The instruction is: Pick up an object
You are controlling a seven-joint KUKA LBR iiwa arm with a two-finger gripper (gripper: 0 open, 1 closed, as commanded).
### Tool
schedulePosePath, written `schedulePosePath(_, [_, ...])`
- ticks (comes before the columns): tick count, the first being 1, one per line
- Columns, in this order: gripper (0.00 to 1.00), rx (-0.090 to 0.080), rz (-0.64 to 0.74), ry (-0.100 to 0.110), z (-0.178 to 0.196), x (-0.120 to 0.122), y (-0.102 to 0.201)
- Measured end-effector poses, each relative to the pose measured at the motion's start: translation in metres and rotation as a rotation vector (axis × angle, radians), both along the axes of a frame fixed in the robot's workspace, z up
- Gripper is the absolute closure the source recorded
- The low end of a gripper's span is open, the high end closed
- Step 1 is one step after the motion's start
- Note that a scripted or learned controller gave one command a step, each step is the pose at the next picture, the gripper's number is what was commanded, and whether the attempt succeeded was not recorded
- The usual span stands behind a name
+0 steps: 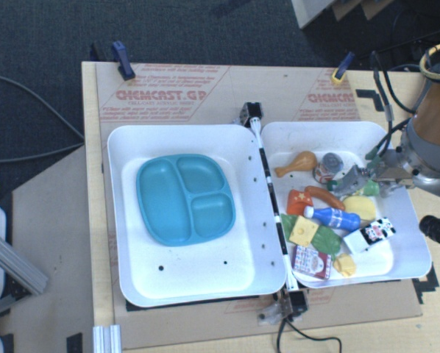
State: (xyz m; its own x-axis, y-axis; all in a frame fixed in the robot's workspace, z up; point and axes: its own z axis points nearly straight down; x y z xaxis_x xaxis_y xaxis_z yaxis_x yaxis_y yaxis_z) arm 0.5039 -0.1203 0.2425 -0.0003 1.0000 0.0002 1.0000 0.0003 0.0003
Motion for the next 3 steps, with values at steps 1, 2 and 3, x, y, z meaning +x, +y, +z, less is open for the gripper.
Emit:
schedulePosePath(1, [0.00, 0.001, -0.001, 0.003, -0.146, 0.003, -0.038])
schedulePosePath(2, [0.00, 0.000, 0.001, 0.000, -0.158, 0.098, 0.022])
schedulePosePath(3, [1.00, -0.001, 0.000, -0.002, -0.148, 0.098, 0.022])
